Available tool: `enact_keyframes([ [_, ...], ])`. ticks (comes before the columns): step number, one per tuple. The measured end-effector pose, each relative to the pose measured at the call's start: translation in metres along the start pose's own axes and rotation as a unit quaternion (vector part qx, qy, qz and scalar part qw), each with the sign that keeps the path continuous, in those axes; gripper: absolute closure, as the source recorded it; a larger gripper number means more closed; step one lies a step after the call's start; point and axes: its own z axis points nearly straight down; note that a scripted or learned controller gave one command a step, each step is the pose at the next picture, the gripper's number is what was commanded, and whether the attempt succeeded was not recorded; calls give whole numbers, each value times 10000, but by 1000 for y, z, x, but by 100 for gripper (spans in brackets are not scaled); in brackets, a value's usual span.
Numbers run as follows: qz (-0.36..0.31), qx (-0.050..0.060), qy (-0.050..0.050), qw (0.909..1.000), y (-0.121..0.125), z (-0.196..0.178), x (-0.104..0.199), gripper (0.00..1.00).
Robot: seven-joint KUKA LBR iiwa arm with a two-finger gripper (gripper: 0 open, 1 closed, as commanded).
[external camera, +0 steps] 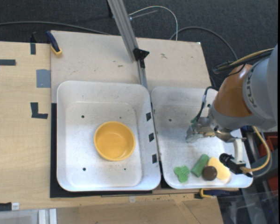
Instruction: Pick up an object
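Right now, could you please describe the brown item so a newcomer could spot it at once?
Look at the right bin, near its front right corner, below the gripper. A cluster lies there; the brown ball rests against a yellow piece, right of a green block. It is the one dark, round thing.

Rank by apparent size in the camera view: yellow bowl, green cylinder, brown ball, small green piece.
1. yellow bowl
2. green cylinder
3. small green piece and brown ball: too alike to rank.

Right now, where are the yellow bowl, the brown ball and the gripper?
yellow bowl (114, 140), camera view, inner floor.
brown ball (209, 172), camera view, top.
gripper (192, 135), camera view, at its tips.
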Motion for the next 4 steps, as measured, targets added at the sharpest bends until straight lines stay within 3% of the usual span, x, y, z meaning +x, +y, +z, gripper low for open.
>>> enact_keyframes([
  [3,-3,-31,-10,10000,0,-167,-12,100],
  [4,-22,5,3,10000,12,-152,37,100],
])
